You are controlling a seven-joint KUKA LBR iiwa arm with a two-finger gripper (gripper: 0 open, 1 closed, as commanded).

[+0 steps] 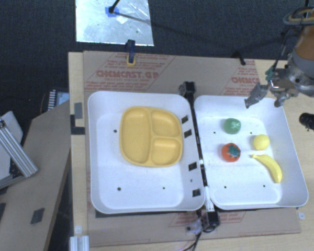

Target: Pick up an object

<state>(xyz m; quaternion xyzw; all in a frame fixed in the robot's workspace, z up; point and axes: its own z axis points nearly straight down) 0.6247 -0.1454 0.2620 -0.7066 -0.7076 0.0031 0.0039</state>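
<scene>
In the right bin (288,192) lie a green ball-like fruit (232,124), a red-orange tomato-like fruit with a green top (231,151), a small yellow lemon (261,141) and a yellow banana (269,167). My gripper (265,99) hangs over the bin's far edge, up and to the right of the green fruit. Its two dark fingers are spread apart with nothing between them, so it is open.
The left bin (102,187) bears a yellow divided plate (149,136). A black hinge strip (194,140) runs between the bins. Both rest on a cardboard sheet (162,72). A metal frame (8,140) stands at the far left.
</scene>
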